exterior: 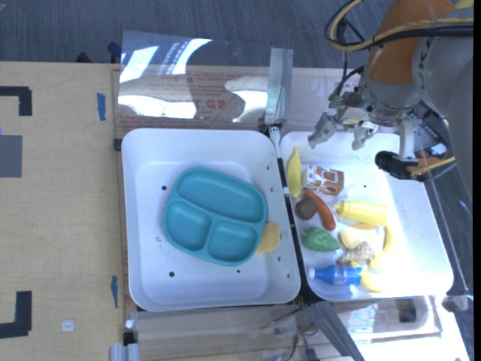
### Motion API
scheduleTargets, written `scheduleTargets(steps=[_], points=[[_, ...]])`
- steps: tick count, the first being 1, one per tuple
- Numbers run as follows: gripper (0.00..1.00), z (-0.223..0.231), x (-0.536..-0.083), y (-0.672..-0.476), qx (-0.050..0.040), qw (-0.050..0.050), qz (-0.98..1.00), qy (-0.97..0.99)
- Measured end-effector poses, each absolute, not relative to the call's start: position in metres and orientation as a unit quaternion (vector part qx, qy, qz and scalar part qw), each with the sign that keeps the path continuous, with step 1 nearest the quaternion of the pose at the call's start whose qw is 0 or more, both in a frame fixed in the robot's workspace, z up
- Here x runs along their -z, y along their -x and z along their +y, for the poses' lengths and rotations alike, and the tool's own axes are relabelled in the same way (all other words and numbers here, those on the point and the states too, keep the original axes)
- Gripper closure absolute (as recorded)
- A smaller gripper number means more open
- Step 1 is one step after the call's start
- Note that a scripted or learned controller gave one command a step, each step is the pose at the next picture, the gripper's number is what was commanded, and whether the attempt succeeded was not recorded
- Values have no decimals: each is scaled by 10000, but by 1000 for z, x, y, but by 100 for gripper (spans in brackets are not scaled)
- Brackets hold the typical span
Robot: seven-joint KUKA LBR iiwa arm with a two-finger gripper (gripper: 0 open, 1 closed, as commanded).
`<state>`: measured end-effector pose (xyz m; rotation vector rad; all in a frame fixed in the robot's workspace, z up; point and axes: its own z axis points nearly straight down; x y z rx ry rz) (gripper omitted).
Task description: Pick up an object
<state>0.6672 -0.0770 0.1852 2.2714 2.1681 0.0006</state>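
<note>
- The pickable objects lay clustered in the right bin [421,224], right of frame centre: a yellow banana [294,171], a brown-and-white carton [325,179], a red sausage [323,210], a yellow mustard bottle [362,213], a green vegetable [320,239] and a blue bottle [337,276].
- The gripper [343,132] hung above that bin's upper edge, fingers spread apart, grasping nothing.
- The arm [406,43], with its orange band, occupied the upper right corner.
- In the left bin [143,201], a teal plate [215,215] with 3 compartments sat centrally, a yellow item [270,237] touching its right edge.
</note>
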Motion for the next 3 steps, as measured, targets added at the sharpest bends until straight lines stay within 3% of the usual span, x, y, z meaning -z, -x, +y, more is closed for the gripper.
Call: scheduleTargets(steps=[1,2,3], points=[[0,-97,-210,-668,-12,22,6196,-7849],[0,-109,-208,-665,-4,13,5157,-8568],[0,-112,-121,-580,-77,53,5003,-8658]])
